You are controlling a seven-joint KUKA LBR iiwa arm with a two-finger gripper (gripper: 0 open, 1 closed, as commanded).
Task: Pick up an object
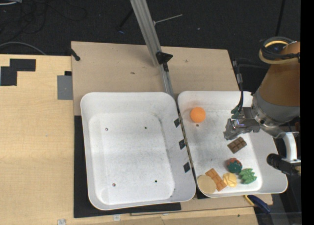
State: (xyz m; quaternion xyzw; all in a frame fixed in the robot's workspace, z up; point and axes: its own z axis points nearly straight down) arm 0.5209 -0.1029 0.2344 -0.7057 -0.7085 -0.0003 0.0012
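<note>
A: Log the surroundings first, largest down.

B: Desk [122,69]: tan board under both bins, with a lighter wood surface [34,136] to its left carrying black patches and a grey patch. A long aluminium rail [146,25] slants from the far edge down to the seam between the bins, ending at a black bracket [164,57]. Arm [279,84] enters from the right, orange band above grey wrist, and covers the right bin's far right corner.

A: Anything in the way of the objects?

B: The jaws [234,127] hang over the right bin, just far of the brown piece. Nothing lies over the other items. Three black clips [180,143] sit along the seam between the bins.

A: Containers?

B: Left bin [91,116]: white, speckled floor, a few small dark dots. Right bin [216,99]: white, holds all the objects. Orange ball [197,114] at the far left, well apart from the rest. Brown waffle-like piece [237,145] mid bin. Near edge cluster, left to right: tan round disc [206,185], orange block [215,177] touching it, yellow lump [229,180], dark teal and red item [234,165] just far of the yellow lump, green leafy piece [248,175].

A: State of the jaws?

B: Cannot tell whether they are apart or together. Nothing visible between them.
</note>
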